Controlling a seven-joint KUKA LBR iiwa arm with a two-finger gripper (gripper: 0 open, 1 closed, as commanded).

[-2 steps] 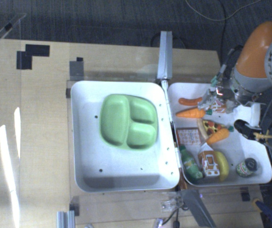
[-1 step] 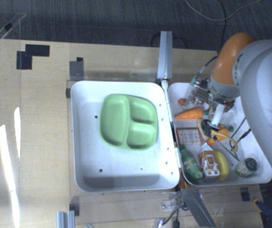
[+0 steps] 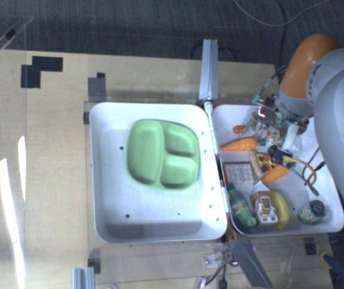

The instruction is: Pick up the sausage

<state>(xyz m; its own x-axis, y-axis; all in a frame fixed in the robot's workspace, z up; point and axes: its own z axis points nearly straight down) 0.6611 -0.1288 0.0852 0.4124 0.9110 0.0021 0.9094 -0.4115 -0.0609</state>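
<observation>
The small reddish-orange sausage (image 3: 238,129) lies near the back left of the right bin (image 3: 335,221), just behind an orange carrot (image 3: 240,144). My gripper (image 3: 268,127) hangs low over the back middle of that bin, a short way to the right of the sausage and apart from it. The wrist's clutter and cables hide its tips. Nothing shows held in it.
The right bin also holds a red-patterned box (image 3: 239,173), an orange wedge (image 3: 275,174), a green bottle (image 3: 240,207), a small carton (image 3: 263,208), a banana (image 3: 281,209) and a can (image 3: 312,211). A green divided plate (image 3: 162,153) sits in the left bin (image 3: 109,221).
</observation>
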